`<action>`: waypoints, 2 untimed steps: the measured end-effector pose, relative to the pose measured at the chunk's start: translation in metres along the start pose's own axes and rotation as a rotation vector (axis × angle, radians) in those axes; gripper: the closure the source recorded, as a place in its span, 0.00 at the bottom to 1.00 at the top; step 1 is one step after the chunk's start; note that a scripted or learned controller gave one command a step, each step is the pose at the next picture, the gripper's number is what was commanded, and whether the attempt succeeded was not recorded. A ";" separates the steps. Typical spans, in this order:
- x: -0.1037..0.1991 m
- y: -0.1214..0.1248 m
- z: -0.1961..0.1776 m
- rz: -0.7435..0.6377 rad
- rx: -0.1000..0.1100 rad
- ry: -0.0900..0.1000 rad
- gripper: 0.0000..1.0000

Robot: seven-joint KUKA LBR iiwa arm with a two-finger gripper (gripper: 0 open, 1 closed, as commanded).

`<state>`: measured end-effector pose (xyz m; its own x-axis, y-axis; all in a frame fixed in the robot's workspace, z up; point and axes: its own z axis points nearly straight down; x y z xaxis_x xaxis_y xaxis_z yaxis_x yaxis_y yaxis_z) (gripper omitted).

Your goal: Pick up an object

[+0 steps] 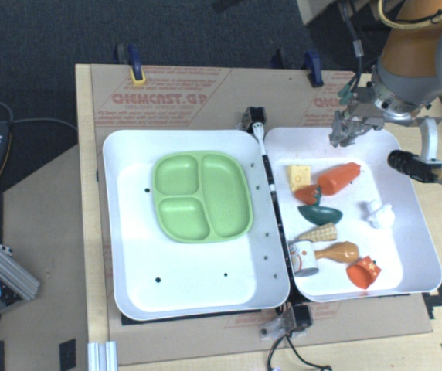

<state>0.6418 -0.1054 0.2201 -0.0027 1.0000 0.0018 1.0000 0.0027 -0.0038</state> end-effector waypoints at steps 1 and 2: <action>0.042 -0.029 0.001 0.000 0.000 0.000 1.00; 0.070 -0.075 0.005 0.001 0.001 0.000 1.00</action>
<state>0.5666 -0.0358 0.2154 -0.0019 1.0000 0.0022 1.0000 0.0019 -0.0051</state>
